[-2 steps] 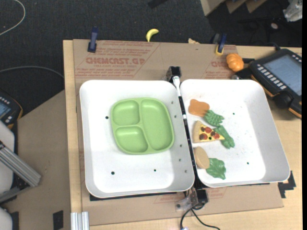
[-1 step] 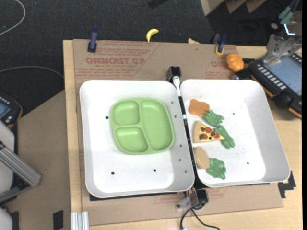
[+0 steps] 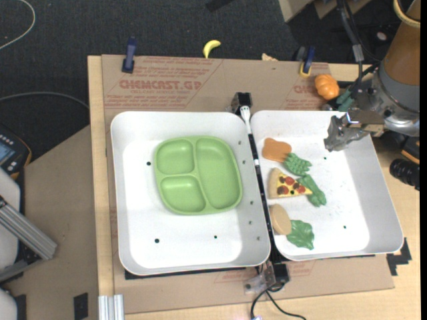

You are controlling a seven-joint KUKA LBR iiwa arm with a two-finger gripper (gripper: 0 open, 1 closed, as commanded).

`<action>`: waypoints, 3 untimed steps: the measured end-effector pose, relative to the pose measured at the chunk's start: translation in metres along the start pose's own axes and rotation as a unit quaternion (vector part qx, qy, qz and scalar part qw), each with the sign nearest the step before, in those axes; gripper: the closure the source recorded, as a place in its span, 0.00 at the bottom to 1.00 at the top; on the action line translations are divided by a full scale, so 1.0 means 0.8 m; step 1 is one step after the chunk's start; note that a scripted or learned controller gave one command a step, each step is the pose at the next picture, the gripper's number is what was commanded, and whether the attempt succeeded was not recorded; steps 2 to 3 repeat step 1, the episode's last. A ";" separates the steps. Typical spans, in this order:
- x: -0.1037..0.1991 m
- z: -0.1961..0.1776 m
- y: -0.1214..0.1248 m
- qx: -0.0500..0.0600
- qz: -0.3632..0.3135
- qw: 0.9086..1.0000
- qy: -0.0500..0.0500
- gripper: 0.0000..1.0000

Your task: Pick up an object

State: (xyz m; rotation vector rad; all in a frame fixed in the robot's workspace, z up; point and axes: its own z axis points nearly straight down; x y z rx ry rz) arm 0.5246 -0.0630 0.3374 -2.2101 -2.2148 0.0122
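In the right bin [image 3: 363, 199] lie several toy foods: an orange piece [image 3: 275, 149], a green leafy piece [image 3: 297, 163], a pizza slice [image 3: 287, 185], another green piece [image 3: 315, 195], a tan piece [image 3: 280, 219] and a green lettuce piece [image 3: 301, 234]. My gripper [image 3: 339, 137] hangs over the bin's upper right part, to the right of the orange piece and apart from all the food. Nothing shows between its fingers.
The left bin [image 3: 133, 205] holds a green divided plate [image 3: 198, 175]. On the cardboard beyond the bins lie a small orange fruit [image 3: 326, 86] and a yellow banana [image 3: 211, 47], and blue clamps [image 3: 129, 55] grip the back edge. A black strip [image 3: 252, 152] runs between the bins.
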 end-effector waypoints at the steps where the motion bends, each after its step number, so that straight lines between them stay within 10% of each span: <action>1: 0.165 -0.057 -0.017 -0.010 -0.007 1.000 0.000 1.00; 3: 0.165 -0.057 -0.017 -0.010 -0.007 1.000 0.000 1.00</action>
